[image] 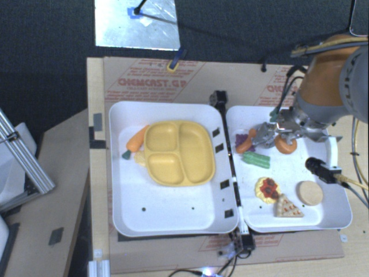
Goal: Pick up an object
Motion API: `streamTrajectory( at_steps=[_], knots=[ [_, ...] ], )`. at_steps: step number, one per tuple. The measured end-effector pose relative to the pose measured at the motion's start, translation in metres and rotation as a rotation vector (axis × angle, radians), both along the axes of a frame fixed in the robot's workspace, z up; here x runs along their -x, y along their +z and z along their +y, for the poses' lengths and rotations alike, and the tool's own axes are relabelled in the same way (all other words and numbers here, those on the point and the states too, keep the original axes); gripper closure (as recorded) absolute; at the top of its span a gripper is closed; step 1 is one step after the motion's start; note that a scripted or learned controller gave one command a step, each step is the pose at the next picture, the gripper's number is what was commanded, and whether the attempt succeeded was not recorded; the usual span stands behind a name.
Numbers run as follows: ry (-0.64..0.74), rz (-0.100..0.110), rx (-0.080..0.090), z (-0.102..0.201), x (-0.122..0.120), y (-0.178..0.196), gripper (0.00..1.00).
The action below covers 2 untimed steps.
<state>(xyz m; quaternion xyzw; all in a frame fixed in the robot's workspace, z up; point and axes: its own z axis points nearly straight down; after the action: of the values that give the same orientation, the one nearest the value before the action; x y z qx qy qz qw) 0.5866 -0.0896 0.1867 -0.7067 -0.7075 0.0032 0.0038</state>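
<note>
The pincer (260, 136) is low in the right bin (334, 215), near that bin's far left corner, in the middle of a small crowd of toy food. Whether it is open, closed or gripping anything, I cannot tell, because the metal parts and the food blend together there.

Just beside the pincer, toward the divider between the bins, lie a purple piece (240, 138) and a small red-orange piece (244, 145). A green vegetable (255, 160) lies just in front of it, and an orange round piece (285, 145) is just on its right. Any of these could be the object to pick.

The risk, in my judgement, comes from this crowding. The pieces lie so near each other that the pincer could push one aside, catch two together, or close on only an edge so the piece slips out on lifting. The bin wall is also near, which leaves little room on that side.

The arm (331, 91) comes from the right of the right bin, its orange band above the wrist, bent down toward the pincer. Farther from the pincer, at the near side of this bin, rest a yellow piece with red topping (267, 190), a wedge-shaped piece (287, 208) and a tan disc (310, 193). The left bin (124, 201) holds a yellow divided plate (176, 153) and a carrot (136, 138).
</note>
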Motion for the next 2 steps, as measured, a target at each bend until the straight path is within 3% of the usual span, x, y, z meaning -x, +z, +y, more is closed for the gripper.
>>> streamTrajectory(
  at_steps=[1, 2],
  knots=[
    [0.002, -0.011, 0.001, 0.000, -0.003, 0.006, 0.00],
    [0.000, -0.006, 0.000, 0.000, 0.006, -0.054, 0.00]
  ],
)
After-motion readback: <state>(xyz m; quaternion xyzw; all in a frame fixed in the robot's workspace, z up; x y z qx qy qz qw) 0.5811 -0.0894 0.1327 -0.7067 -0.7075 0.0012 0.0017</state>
